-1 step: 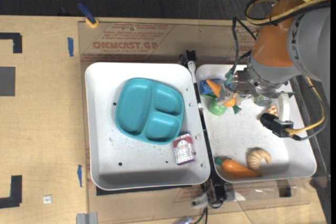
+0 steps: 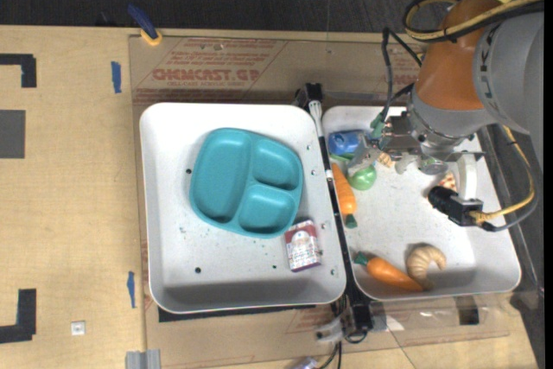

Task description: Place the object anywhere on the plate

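Teal plate (image 2: pixel 246 182) in left bin (image 2: pixel 164 212) (small can (image 2: pixel 302 247) beside it), tool (image 2: pixel 384 153) over right bin (image 2: pixel 492 264)

The cardboard sheet (image 2: pixel 225 65) under the bins carries red print reading approximately "CHEMCAST GP" (upside-down as viewed); smaller red lines above it and the small can's (image 2: pixel 301 247) label are illegible

teal divided plate (image 2: pixel 246 181) in a white bin (image 2: pixel 168 212); red-and-white patterned can (image 2: pixel 302 246); two orange carrots (image 2: pixel 344 193) (image 2: pixel 389 272); green ball (image 2: pixel 363 178); blue item (image 2: pixel 344 143); tan shell (image 2: pixel 425 257); grey arm (image 2: pixel 510 65), orange band (image 2: pixel 454 56).
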You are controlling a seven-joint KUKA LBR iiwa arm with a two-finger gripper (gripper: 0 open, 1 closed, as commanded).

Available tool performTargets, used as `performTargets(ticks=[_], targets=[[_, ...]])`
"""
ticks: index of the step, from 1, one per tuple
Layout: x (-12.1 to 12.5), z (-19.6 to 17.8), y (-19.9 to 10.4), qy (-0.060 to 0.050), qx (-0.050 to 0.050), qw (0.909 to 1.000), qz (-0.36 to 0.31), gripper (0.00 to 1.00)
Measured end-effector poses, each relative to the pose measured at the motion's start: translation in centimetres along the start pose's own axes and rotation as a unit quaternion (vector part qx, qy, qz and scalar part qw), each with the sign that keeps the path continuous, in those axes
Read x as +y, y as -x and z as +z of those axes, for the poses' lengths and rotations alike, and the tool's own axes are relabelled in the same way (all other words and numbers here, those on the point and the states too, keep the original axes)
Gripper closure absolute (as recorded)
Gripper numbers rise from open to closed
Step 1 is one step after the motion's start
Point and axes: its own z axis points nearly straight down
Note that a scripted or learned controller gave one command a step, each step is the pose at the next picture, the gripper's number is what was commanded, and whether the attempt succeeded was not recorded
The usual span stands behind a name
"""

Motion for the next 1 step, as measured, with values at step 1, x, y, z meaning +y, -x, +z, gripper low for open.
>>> performTargets(ticks=[1], targets=[[-8.19, 0.12, -3.41, -0.002, 0.001, 0.9871, 0.16, 0.0]])
